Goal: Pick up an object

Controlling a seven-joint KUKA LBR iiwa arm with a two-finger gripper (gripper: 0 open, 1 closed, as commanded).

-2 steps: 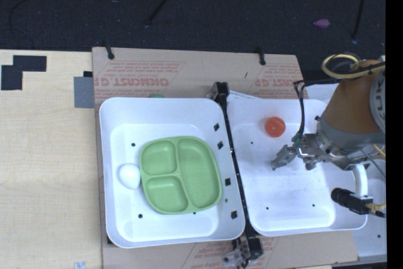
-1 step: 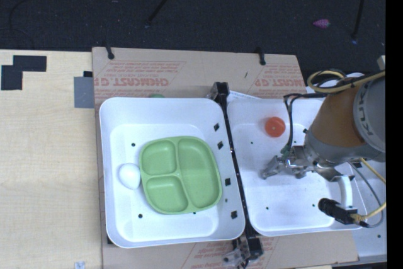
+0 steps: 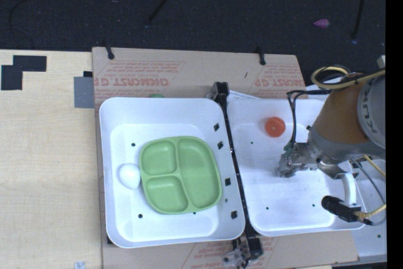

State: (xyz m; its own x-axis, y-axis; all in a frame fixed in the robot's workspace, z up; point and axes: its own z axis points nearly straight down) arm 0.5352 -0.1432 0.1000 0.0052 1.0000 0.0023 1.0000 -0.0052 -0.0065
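- Near rim of the right bin (image 3: pixel 296 231) lies closest, and the bin floor just beyond it is bare. Where does the tool stand?
- The tool (image 3: pixel 287 165) hangs low over the middle of that bin, on the arm (image 3: pixel 340 123) reaching in from the right. Whether it is open or closed cannot be told, and nothing is seen held in it.
- What could it take?
- The likeliest pick is the orange ball (image 3: pixel 274 126), near the far wall of the same bin. It lies a little farther and to the left of the tool, apart from it. The left bin (image 3: pixel 119 123) holds a green divided plate (image 3: pixel 179 173) with a white egg (image 3: pixel 129 175) just beside its left edge, well apart from the tool.
- How should the robot go about it?
- It should probably centre the tool over the ball first, then descend straight and close across the widest part. A round thing would likely roll if nudged from one side, so alignment matters more than speed. A slow lift would show whether the grip holds.
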